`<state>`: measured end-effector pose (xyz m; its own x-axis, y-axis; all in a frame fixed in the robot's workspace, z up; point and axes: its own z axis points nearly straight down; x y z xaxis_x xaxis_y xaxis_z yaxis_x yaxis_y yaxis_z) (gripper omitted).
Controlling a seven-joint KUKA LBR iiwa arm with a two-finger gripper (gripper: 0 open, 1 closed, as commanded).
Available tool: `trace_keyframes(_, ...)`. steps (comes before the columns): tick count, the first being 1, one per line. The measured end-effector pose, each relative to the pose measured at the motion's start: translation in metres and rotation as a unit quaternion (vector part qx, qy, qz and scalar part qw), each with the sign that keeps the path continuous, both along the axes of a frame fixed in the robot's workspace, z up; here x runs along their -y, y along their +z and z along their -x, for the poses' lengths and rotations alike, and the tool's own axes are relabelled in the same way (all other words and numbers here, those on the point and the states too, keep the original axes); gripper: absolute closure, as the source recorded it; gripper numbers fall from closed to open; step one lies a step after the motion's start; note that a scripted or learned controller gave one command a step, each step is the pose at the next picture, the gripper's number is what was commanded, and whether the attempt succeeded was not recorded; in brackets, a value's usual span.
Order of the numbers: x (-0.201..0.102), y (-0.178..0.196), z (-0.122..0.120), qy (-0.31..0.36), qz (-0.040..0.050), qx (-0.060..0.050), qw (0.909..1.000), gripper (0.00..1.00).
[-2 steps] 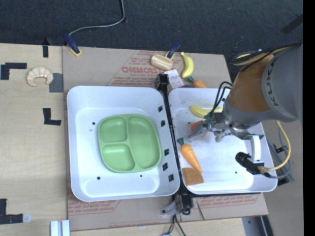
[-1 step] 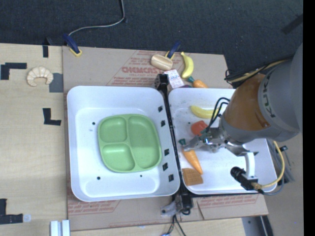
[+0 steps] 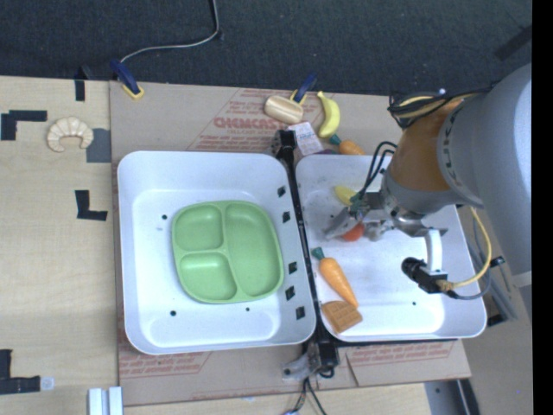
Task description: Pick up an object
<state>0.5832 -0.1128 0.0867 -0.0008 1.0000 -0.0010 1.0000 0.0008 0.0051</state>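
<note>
My gripper [image 3: 347,226] reaches down into the right bin [image 3: 432,318], near its upper left part. A small red-orange object [image 3: 352,233] lies right under the fingertips, and a yellow piece [image 3: 345,194] shows just above them. Whether anything sits between the fingers is hidden by the wrist. A toy carrot [image 3: 335,278] lies below the gripper near the bin's left wall. A brown bread-like block [image 3: 342,317] rests at the lower left corner of that bin.
The left bin [image 3: 147,180] holds a green divided plate [image 3: 228,251]. Behind the bins lie a bread roll [image 3: 282,108], a banana [image 3: 328,114] and a small packet [image 3: 306,137]. A croissant [image 3: 70,133] sits far left on the bench. Cables hang by the wrist.
</note>
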Motion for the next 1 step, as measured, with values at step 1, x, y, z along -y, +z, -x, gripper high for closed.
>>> trace_keyframes(1, -0.0160, -0.0008, -0.0609, 0.000, 0.0002, -0.001, 1.0000, 0.00)
